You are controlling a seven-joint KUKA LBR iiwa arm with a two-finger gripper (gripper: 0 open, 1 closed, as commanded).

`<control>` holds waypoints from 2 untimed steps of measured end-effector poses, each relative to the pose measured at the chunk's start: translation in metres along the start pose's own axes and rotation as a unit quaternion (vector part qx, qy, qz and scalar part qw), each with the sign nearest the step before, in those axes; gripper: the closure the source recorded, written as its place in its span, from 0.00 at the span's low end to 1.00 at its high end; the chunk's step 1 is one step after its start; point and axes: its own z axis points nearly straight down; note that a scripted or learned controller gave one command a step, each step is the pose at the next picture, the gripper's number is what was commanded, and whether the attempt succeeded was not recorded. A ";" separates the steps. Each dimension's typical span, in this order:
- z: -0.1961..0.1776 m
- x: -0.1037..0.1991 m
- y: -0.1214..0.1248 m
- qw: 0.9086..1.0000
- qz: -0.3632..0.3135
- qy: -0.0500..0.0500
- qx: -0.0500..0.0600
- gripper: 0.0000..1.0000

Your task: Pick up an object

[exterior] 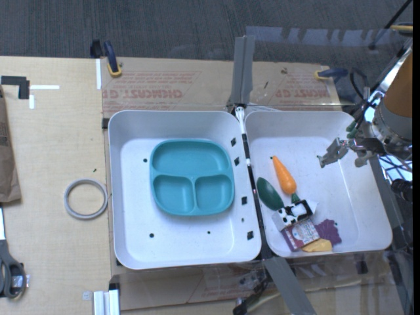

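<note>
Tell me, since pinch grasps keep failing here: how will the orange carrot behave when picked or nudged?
The carrot looks smooth and tapered, so it may slip toward its narrow tip. Its round body probably rolls if pushed sideways. It looks rigid and light, like toy food.

Brightness: you get even, bright light from overhead across both bins.
Shadows: you see soft, short shadows under the teal tray (pixel 193 177) and along the left bin (pixel 131 241) walls.
Glare: the white right bin (pixel 357 222) floor looks washed out to you; no hard hotspots.
Sharpness: the middle looks crisp to you; the arm (pixel 400 100) at the right edge looks slightly soft.
Background: the floor (pixel 164 12) above the surface (pixel 52 149) looks dim to you.
</note>
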 end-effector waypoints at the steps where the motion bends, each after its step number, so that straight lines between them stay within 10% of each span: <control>1: 0.007 0.054 0.078 0.990 0.142 -0.001 0.000 0.00; 2: 0.110 0.070 0.042 0.993 0.117 0.000 0.001 0.00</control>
